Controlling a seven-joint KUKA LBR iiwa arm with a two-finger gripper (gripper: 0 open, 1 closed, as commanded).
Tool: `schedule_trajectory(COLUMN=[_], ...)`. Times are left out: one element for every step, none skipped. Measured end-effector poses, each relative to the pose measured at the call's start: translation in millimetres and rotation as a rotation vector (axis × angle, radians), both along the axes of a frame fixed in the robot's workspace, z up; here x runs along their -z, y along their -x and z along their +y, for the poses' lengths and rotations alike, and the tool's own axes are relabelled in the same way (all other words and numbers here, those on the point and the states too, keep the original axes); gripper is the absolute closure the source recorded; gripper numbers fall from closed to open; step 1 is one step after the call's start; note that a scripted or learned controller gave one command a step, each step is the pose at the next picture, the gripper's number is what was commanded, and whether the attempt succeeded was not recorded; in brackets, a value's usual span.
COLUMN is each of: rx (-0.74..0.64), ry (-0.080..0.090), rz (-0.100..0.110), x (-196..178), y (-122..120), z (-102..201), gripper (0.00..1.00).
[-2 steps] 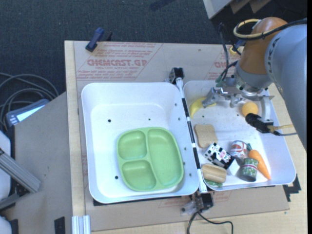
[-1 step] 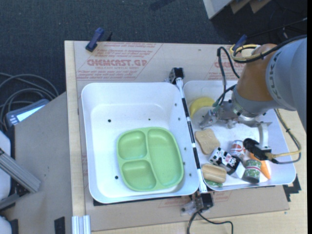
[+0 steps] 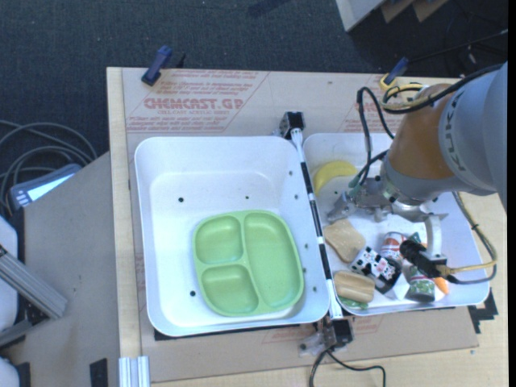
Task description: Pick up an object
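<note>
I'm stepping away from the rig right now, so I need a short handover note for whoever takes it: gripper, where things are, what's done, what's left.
Gripper: the arm reaches over the right bin; whether it grips anything can't be told from this view.
Things: the right bin holds a yellow object, a tan block, a black-and-white piece, a bun-like item and small items near the front right corner. The left bin holds a green divided tray.
Done: no pick is visible.
Left: grasp one object and lift it.

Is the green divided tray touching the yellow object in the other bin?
Apart. The camera view shows the green divided tray lying in the left bin, while the yellow object sits in the right bin, across the bins' adjoining walls.
</note>
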State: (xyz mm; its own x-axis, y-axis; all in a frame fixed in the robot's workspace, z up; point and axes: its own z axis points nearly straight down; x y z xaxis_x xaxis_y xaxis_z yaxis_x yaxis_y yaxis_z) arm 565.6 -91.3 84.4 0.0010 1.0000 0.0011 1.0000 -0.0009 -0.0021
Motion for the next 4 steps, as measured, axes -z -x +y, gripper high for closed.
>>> schedule_trajectory(rx=[-0.001,0.0,-0.005,-0.008], ry=[0.0,0.0,0.005,0.007], rz=[0.0,-0.001,-0.019,-0.027], x=[-0.1,0.1,-2.3,-3.7], y=[5.7,41.0,74.2,78.8], z=[-1.1,-6.5,-4.6,-7.2], gripper=[0.0,0.0,0.0,0.0])
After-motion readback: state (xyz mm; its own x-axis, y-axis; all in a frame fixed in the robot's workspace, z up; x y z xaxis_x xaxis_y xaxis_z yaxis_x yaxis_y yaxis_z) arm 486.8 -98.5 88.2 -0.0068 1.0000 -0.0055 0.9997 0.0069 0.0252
